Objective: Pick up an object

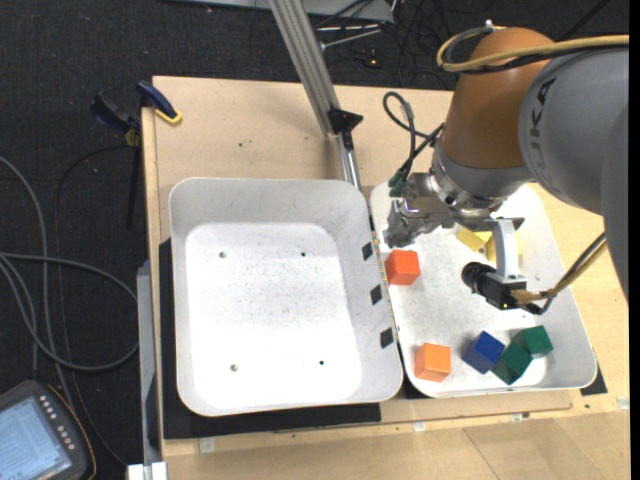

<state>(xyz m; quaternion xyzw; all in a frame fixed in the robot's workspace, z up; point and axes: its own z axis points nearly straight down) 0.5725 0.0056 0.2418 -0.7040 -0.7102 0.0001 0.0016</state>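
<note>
The orange block (pixel 402 266) lies on the floor of the right bin (pixel 570 368), near its 10 o'clock corner, nothing lifted yet. The end effector (pixel 403 224) hangs just above it at 12 o'clock; I cannot tell how it is set. By my reading the grasp and the lift are both left to do. A second orange block (pixel 433 361), a blue block (pixel 487 351) and green blocks (pixel 525 352) sit toward 6 o'clock — untouched.
</note>
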